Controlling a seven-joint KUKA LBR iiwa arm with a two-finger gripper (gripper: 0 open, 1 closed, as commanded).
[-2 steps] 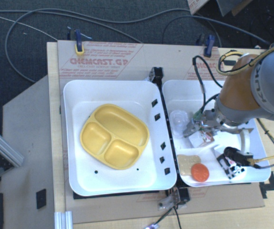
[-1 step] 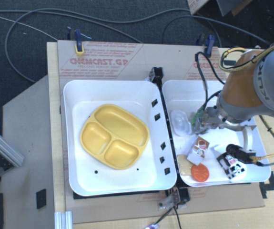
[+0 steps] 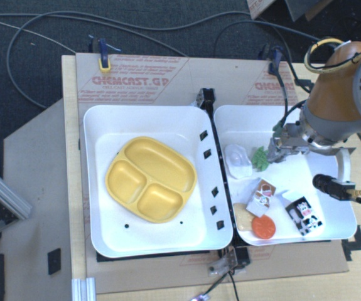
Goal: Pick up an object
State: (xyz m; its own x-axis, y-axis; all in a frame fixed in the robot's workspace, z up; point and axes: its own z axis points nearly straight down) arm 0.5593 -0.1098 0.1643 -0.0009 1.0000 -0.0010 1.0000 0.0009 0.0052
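Note:
My gripper (image 3: 273, 153) reaches down into the right bin (image 3: 331, 231) from the right, under the grey and orange arm. Its tip is right beside a small green object (image 3: 260, 160), touching or nearly touching it. A clear plastic cup (image 3: 237, 157) lies just left of the green object. Further forward lie a small white and brown box (image 3: 261, 198), an orange round disc (image 3: 264, 227) and a black and white packet (image 3: 304, 215). A pale cookie-like piece (image 3: 242, 212) sits by the box.
The left bin (image 3: 98, 187) holds a yellow divided plate (image 3: 150, 178). A black divider with clips (image 3: 213, 162) runs between the bins. Cables trail over the cardboard behind, and a black cable plug (image 3: 331, 187) hangs over the right bin's right side.

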